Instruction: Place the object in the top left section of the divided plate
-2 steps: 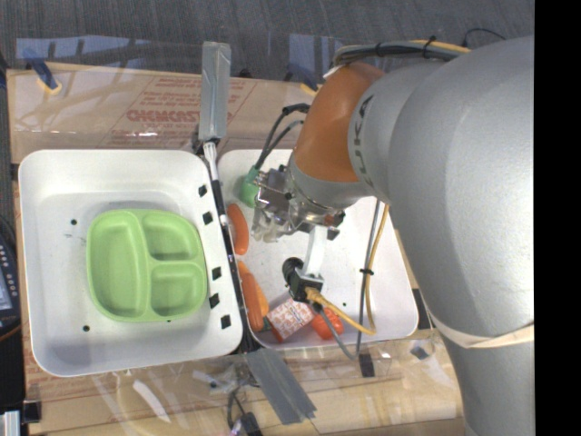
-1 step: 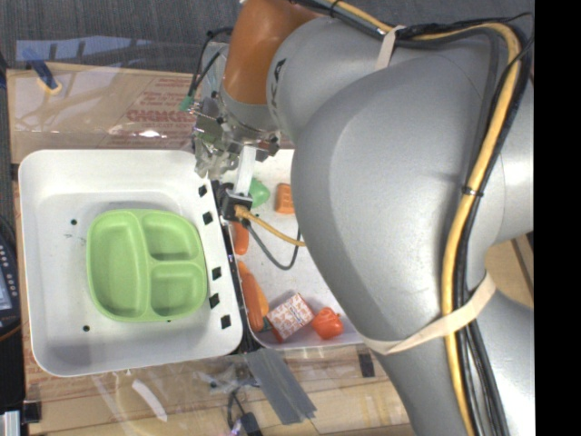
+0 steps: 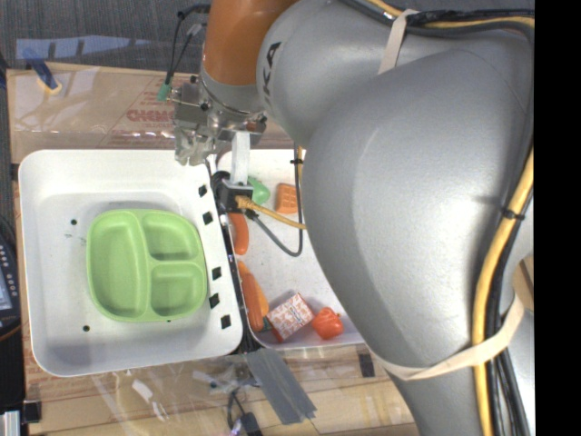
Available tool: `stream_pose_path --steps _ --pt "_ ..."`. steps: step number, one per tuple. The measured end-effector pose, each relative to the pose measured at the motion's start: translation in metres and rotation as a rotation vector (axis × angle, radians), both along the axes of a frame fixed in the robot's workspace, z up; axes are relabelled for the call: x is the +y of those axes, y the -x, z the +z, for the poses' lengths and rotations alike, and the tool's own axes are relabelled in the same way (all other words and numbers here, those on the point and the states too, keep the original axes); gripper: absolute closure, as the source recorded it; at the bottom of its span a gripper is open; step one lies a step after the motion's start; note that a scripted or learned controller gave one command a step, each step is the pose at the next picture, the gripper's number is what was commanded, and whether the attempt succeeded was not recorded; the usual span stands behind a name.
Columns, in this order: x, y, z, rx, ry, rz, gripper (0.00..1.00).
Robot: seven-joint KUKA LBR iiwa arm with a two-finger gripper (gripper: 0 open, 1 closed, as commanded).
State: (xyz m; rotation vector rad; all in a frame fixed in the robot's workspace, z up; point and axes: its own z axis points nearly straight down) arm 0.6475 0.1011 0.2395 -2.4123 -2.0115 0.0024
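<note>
The grey arm point(image 3: 399, 198) comes in from the right and bulks over most of the right bin point(image 3: 275, 272). Its orange band point(image 3: 238, 25) sits high at the back, and the wrist bends down and leftward from there. The gripper point(image 3: 190, 146) hangs over the back rim of the left bin point(image 3: 54, 180), near the wall where the two bins meet. From where I stand it is a tangle of metal against the white rim, and I cannot tell whether it is open or closed, nor whether it has hold of anything.

The green divided plate point(image 3: 145, 263) lies flat in the middle of the left bin, well apart from the gripper, with one long section on its left and two smaller ones on its right. The loose things all lie in the right bin. A small green piece point(image 3: 260, 191) sits just beside an orange block point(image 3: 286, 198). Two long orange pieces point(image 3: 240, 232) point(image 3: 253, 302) lie along the dividing wall, and a printed box point(image 3: 290, 316) sits next to a red-orange pepper point(image 3: 329, 323).

Dark letters on the arm's casing point(image 3: 272, 65) are only partly in sight. Red print on the brown cardboard point(image 3: 91, 107) behind the bins is too cut off to read, and the box's red-and-white pattern is too small to make out.
</note>
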Motion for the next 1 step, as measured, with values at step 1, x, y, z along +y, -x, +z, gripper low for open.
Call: stream_pose_path --steps 1 --pt "-0.019 -0.008 -0.0226 0.003 0.001 -0.369 1.0"
